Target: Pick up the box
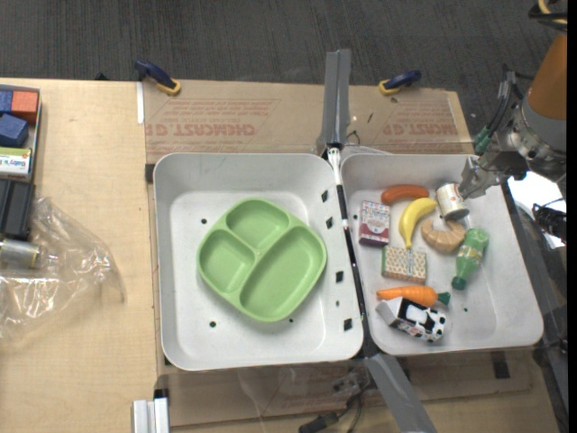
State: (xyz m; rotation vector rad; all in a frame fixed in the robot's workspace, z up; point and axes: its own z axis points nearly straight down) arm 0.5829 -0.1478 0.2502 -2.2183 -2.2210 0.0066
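Observation:
The box point(375, 223) is small and red-pink with a picture on its face, and it lies flat in the left part of the right bin point(514, 269). My gripper point(474, 184) hangs over the bin's upper right area, close above a silver can point(451, 202). It is well to the right of the box and apart from it, with a yellow banana point(414, 218) lying between them. Nothing shows in the gripper's hold.
Also in the right bin are a red sausage point(405, 192), a bread roll point(443, 237), a green bottle point(469, 257), a cracker tile point(404, 262), a carrot point(408, 293) and a cow-patterned carton point(415, 319). The left bin point(180, 242) holds a green divided plate point(261, 259).

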